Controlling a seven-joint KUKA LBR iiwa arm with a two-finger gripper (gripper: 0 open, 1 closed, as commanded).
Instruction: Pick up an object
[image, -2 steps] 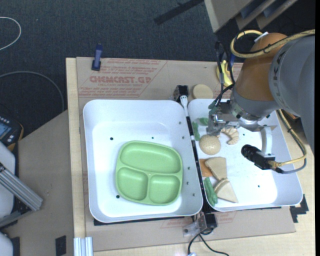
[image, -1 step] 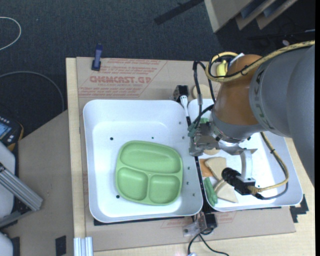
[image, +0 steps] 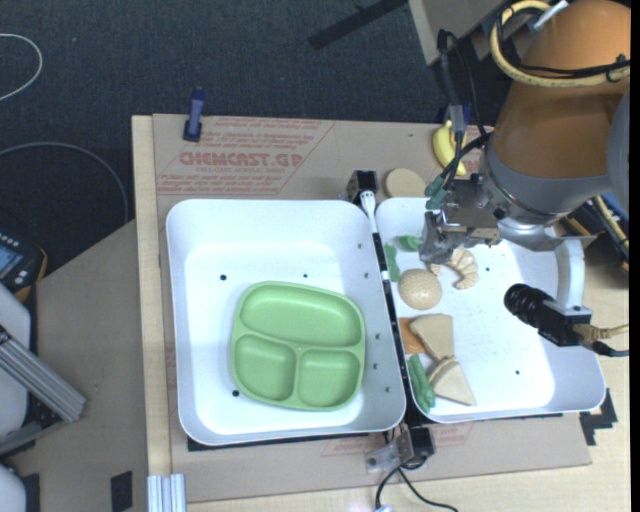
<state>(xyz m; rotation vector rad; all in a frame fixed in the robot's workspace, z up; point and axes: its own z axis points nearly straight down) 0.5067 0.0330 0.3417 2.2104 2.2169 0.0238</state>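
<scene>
My gripper (image: 438, 252) hangs low over the back left part of the right bin (image: 560, 390). Just below its tip lie a round beige bun (image: 420, 289) and a pale curled croissant-like piece (image: 463, 266). A green leafy piece (image: 408, 243) peeks out to the gripper's left. Nearer the front sit a tan bread slice (image: 434, 333), a beige wedge (image: 453, 381) and a green strip (image: 418, 383) along the bin's left wall. Nothing is seen between the fingers.
The left bin (image: 200, 250) holds a green divided plate (image: 297, 345). Behind the right bin lie a beige round thing (image: 405, 182) and a yellow thing (image: 445, 145). The arm's orange band and grey wrist cover the back right of the right bin.
</scene>
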